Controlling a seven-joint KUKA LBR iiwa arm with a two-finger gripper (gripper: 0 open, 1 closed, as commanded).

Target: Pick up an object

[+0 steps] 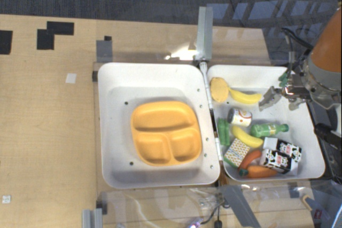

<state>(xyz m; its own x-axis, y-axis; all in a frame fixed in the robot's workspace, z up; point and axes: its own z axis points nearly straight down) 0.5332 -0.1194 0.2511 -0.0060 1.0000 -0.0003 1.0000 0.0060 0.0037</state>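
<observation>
- Orange-yellow divided tray in a white bin
- Yellow bananas
- Green bottle
- Orange carrot
- Black-and-white patterned carton
- Grey arm with an orange band

Bins: two white bins side by side, the left bin and the right bin.
Trays: one yellow divided tray, in the left bin.
Bananas: two, one at the right bin's far side, one near its middle.
Green bottles: one, beside the nearer banana.
Carrots: one, at the right bin's near edge.
Black-and-white cartons: one, right of the carrot.
</observation>
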